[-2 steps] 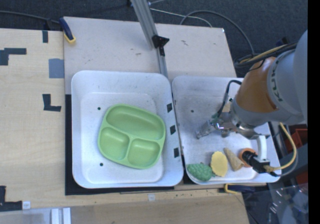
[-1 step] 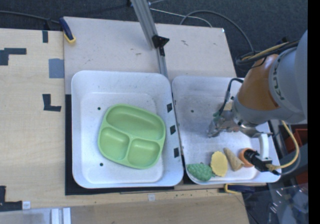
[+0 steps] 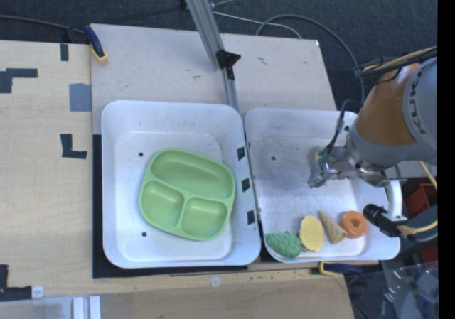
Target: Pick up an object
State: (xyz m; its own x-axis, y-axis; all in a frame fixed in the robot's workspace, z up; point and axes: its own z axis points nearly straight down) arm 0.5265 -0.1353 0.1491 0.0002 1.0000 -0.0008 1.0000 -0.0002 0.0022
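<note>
Nearest us, along the front wall of the right-hand shallow white bin [image 3: 284, 129], we see four small things in a row: a green bumpy broccoli-like toy [image 3: 284, 244] at the left, a yellow oval piece [image 3: 311, 232] touching it, a tan cone-shaped piece [image 3: 330, 226] just beside that, and an orange ring-shaped doughnut toy [image 3: 352, 223] at the right end. The grey arm's two-finger gripper [image 3: 320, 168] hangs above the bin floor behind this row — well apart from every piece, with nothing between its fingers; how wide they stand we cannot tell. Bare floor lies around the gripper toward the bin's far wall. In the left-hand white bin [image 3: 114, 168] a pale green divided plastic plate [image 3: 188, 194] rests — bare floor on all sides.
</note>
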